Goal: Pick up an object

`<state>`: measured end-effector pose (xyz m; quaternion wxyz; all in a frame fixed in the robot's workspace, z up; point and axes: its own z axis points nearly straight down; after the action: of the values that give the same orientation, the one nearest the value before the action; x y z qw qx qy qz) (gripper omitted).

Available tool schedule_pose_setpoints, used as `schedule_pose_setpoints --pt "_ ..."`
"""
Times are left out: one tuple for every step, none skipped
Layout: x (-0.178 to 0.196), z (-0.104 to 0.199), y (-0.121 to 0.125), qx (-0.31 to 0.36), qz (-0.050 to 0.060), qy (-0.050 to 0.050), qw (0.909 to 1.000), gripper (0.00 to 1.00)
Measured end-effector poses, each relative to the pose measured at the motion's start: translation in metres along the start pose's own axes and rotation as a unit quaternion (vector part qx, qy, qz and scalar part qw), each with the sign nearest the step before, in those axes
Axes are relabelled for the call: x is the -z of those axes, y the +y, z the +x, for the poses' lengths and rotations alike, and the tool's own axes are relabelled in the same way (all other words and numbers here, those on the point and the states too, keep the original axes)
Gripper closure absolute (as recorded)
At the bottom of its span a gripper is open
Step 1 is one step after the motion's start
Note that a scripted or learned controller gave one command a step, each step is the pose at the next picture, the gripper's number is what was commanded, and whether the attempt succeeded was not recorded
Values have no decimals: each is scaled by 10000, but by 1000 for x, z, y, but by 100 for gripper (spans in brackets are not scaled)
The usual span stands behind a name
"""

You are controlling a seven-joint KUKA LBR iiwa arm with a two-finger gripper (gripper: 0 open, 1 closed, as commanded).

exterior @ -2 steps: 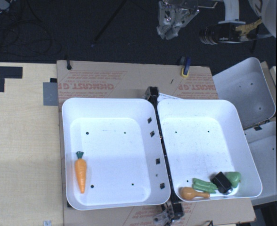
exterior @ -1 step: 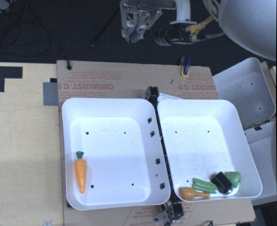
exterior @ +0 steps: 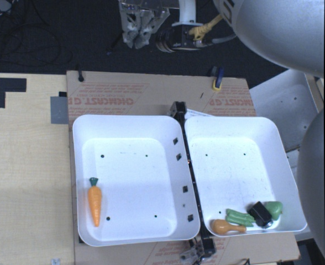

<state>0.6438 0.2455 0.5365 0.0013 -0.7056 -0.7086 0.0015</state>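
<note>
I have one fixed camera mounted above the bench, looking down at a slant on the left bin [exterior: 126, 181] and the right bin [exterior: 240, 173], which sit side by side across the middle and lower frame. It stands far enough back to take in both bins whole, with the cardboard sheet [exterior: 157, 95] beyond them. The grey arm [exterior: 278, 21] enters above and right of the right bin, close to the lens.
</note>
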Motion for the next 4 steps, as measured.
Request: schedule_pose_setpoints --pt "-87 -77 0 -55 50 -30 10000 100" --pt "7 -36 0 3 -44 12 10000 100" --pt "0 -9 0 -7 0 -3 10000 100" --pt "-15 -3 0 -11 15 -9 10000 100"
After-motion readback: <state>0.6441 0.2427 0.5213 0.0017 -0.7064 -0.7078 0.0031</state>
